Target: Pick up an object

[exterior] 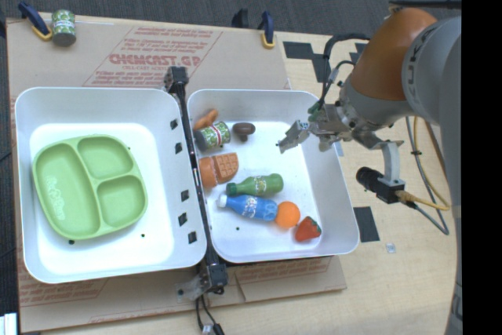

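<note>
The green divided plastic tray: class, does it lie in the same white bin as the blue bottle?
No: the green divided plastic tray lies in the left white bin, the blue bottle in the right white bin.

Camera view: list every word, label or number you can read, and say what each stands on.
"CHEMCAST GP": large red letters on the brown sheet under the bins.
Smaller red lines above and below that name on the sheet: too blurred to read.
Labels on the green bottle, blue bottle and small can: too small to read.
</note>
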Robot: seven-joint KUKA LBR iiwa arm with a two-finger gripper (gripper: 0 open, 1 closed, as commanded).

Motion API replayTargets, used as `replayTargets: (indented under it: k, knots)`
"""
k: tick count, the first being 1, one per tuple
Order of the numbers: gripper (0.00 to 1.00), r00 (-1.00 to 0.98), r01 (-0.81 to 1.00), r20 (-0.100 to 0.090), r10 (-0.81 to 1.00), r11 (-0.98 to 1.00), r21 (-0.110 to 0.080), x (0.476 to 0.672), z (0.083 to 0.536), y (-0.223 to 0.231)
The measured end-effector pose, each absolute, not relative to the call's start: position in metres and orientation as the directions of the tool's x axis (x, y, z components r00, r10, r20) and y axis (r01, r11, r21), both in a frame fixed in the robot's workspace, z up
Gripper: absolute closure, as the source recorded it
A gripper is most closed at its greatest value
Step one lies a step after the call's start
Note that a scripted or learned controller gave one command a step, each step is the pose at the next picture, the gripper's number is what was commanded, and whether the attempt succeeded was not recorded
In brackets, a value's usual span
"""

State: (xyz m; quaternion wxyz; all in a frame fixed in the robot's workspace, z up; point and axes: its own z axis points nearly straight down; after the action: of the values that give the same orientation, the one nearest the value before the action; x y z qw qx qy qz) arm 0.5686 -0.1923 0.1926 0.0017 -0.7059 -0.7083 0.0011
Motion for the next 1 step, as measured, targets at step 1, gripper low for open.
replayTargets:
  k: [1]
  knots:
    - [0.0,-0.003,1.0,0.001,1.0,0.003,-0.004,0.5686,0.1926,-0.1923]
